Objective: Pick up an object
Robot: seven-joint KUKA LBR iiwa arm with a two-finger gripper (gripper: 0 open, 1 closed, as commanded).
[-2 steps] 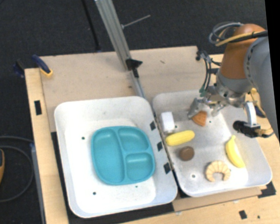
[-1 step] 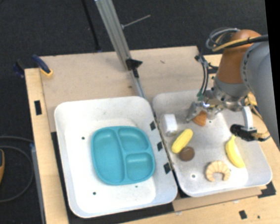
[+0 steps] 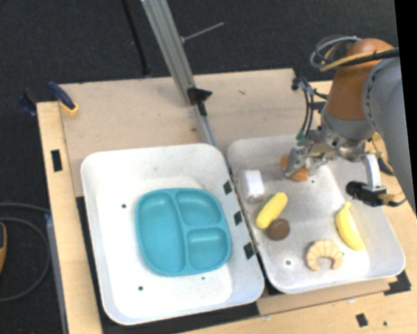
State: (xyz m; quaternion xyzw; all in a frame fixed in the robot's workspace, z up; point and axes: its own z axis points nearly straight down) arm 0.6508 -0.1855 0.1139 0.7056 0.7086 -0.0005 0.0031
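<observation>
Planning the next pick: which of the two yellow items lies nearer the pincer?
The corn-like yellow piece near the right bin's middle, beside the brown round piece. The banana sits lower, farther from the pincer.

I count: white bins, two [image 3: 105,173] [image 3: 381,255]. Teal divided plate, one [image 3: 183,230]. Yellow bananas, two [image 3: 271,209] [image 3: 349,227]. Croissant, one [image 3: 325,255]. Brown round piece, one [image 3: 278,229]. White block, one [image 3: 253,183]. Orange item, one [image 3: 294,167], kind unclear.
</observation>
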